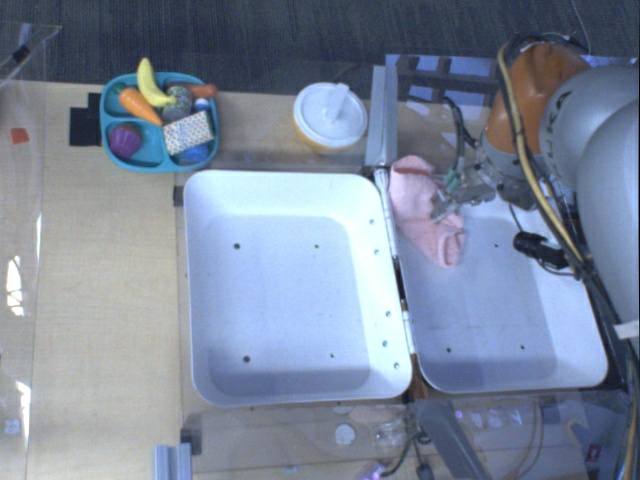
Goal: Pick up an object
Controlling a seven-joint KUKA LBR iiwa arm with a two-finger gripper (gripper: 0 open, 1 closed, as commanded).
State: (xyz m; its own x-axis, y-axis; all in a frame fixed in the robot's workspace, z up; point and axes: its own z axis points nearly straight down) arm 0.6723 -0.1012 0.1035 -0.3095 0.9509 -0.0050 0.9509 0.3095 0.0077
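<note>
My claw is down at the far left corner of the right bin, sunk into the pink cloth that lies crumpled against the wall between the two bins. I judge this to be the grasp itself: the fingertips sit right on a raised fold of the fabric, and a bit of it looks bunched between them, but I cannot tell from this slanted view whether they are spread or pressed together, so I won't claim a hold. The next move, as I read it, calls for a firm pinch on that fold and then a straight lift, slow enough that the soft, limp cloth (it will drape and drag instead of coming up as one piece) does not slide out or snag on the bin wall. The cloth is matte and rumpled, with a longer tail trailing toward the near side of the bin. The bins are smooth, hard, shallow white trays with rounded corners, and the left bin has a bare floor dotted with small holes.
</note>
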